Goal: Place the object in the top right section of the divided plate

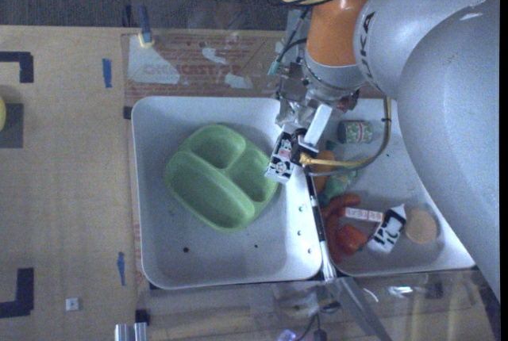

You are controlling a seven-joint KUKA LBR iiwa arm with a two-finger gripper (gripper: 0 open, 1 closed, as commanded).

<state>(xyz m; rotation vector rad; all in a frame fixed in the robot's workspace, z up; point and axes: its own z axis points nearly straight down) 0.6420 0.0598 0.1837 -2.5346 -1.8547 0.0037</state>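
Our gripper [284, 159] hangs at the right-hand edge of the green divided plate [222, 177], and between its fingers we see a small black-and-white carton [280, 164], so we take it as clamped on that object. The carton sits just over the plate's right rim, its long axis running roughly top to bottom with a slight tilt, close to the line of the fingers.

The plate lies in the left white bin [159, 252], turned at a slant, so its sections do not square with the bin walls. The compartment we judge to be the top right one lies just left of the carton, by the plate's upper right corner. The move therefore turns on a short shift leftward from the rim, then a release.

Right of the plate, in the neighbouring bin [444, 252], lie a second black-and-white carton [389, 227], red items [343, 220], a small can [355, 131] and a tan round piece [421, 227].
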